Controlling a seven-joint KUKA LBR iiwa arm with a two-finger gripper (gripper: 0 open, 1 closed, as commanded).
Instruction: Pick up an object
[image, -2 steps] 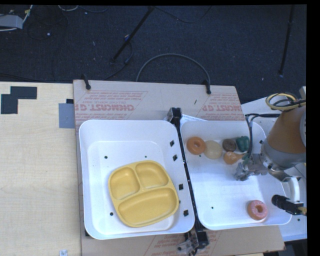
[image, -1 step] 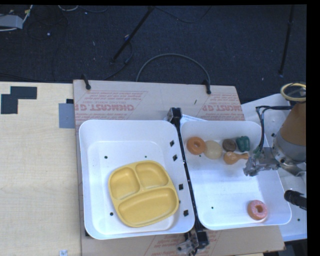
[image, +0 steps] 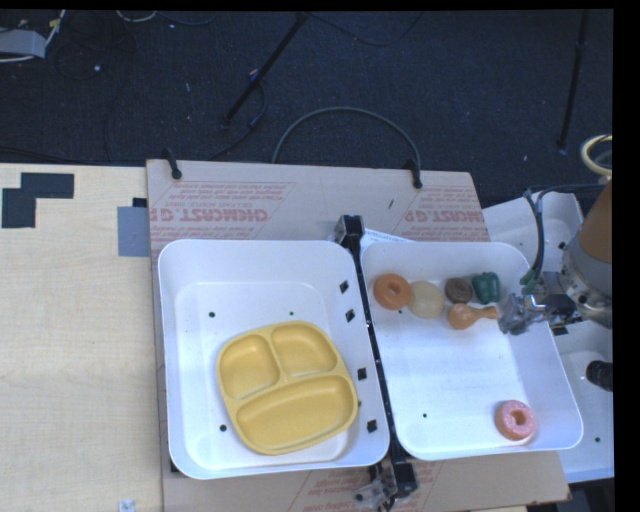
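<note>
camera view showed the pincer (image: 517, 314) at the right bin's (image: 450, 445) right edge, grip state untellable, apparently lined up to reach the orange pear-shaped toy (image: 467, 316).

Left bin (image: 190, 270): holding a yellow three-compartment plastic tray (image: 287, 385).
Right bin (image: 450, 400): carrying an orange-brown doughnut (image: 391, 291), a pink frosted doughnut (image: 516, 420).
Gripper (image: 518, 314): hovering at the right bin's far right edge.
</note>
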